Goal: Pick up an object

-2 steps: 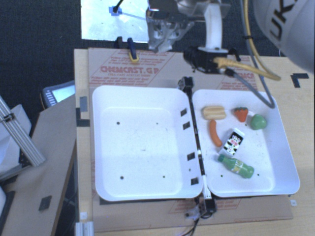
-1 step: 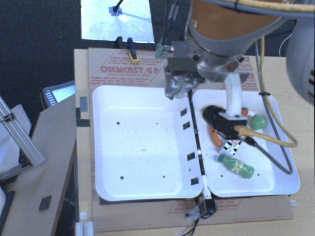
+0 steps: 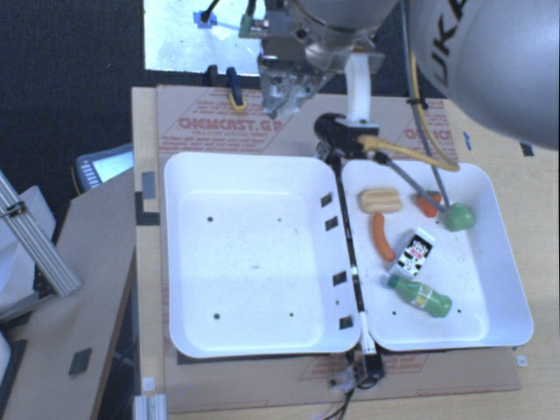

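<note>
Hovering gripper [image 3: 284, 94], perhaps empty, behind left bin [image 3: 254, 169]

the bench is viewed by a single fixed camera, mounted above it and tilted downward at a slant. both white bins are taken in whole, the left bin [image 3: 254, 261] and the right bin [image 3: 490, 261] lying side by side across the middle of the frame. the far edge of the bench is seen toward the top, the near edge toward the bottom. the arm [image 3: 472, 33] is seen large and close at the upper right
</note>
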Controlling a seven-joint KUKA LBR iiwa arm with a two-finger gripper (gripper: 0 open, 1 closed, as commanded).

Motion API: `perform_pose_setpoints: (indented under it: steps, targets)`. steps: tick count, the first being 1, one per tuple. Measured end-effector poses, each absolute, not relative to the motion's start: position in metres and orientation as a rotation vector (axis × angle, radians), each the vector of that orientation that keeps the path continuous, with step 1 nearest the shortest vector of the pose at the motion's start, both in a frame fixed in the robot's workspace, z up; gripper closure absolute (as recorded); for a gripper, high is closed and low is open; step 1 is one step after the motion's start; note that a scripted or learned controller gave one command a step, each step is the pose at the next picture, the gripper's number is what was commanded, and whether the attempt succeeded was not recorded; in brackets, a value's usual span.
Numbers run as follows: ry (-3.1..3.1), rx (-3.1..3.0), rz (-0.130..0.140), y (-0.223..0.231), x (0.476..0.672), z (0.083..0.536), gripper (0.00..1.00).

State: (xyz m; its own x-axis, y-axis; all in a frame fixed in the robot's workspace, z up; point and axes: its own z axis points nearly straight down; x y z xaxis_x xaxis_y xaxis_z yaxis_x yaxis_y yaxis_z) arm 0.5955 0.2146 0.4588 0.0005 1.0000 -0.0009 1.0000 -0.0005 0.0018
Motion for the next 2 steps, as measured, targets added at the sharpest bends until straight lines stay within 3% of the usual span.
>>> perform_pose_setpoints:
  steps: [1, 2]
  targets:
    - [2.229, 2.216, 0.006, 0.19, 0.485, 0.499, 1.0]
    - [2.221, 2.216, 0.011, 0.207, 0.538, 0.537, 1.0]
